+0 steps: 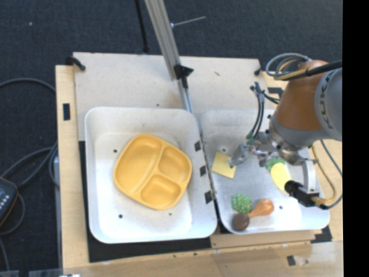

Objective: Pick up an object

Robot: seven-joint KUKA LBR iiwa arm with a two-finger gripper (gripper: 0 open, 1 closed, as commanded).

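The right bin [230, 126] holds a yellow square block [223, 165] at its left side. Near the front lie a green bumpy ball [241, 202] and an orange-and-brown pear-shaped toy [252, 213]. A yellow-green fruit [278, 172] lies at the right, partly under the arm. My gripper [241, 153] hangs low over the bin, just right of and above the yellow block, with its fingers pointing left. No object shows between the fingers.
The left bin [104, 126] holds a yellow divided plate [153, 171]. A slanted metal pole [164, 33] rises from the bench behind the bins. Cables [285, 65] loop at the arm's back right. The arm's orange band [300, 103] overhangs the right bin's right side.
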